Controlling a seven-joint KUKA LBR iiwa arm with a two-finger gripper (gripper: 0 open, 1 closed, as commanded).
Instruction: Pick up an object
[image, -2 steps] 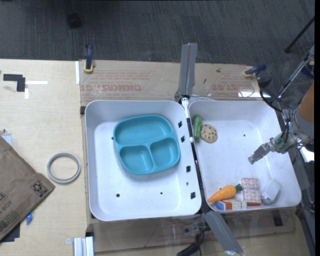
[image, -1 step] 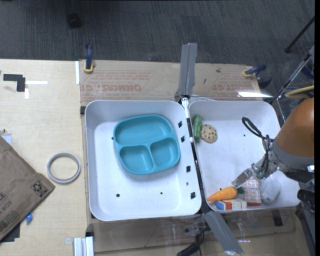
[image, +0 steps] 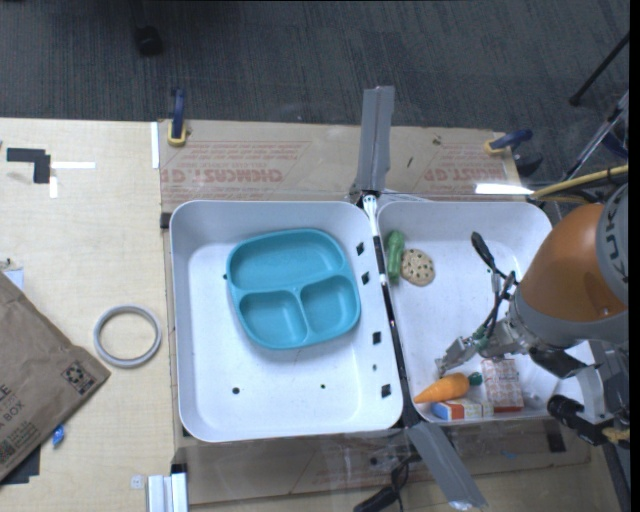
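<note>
One carrot (image: 443, 389) | orange, tapered | right bin (image: 455, 228) | lying flat

Grey arm (image: 620, 250) with broad orange band (image: 570, 275), thin metal fingers (image: 458, 352).

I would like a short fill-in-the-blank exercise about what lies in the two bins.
1. The blue divided tray lies in the ____ bin.
2. The cookie lies beside a ____ vegetable toy.
3. The tool is just above the orange ____.

Missing words: left; green; carrot
</note>
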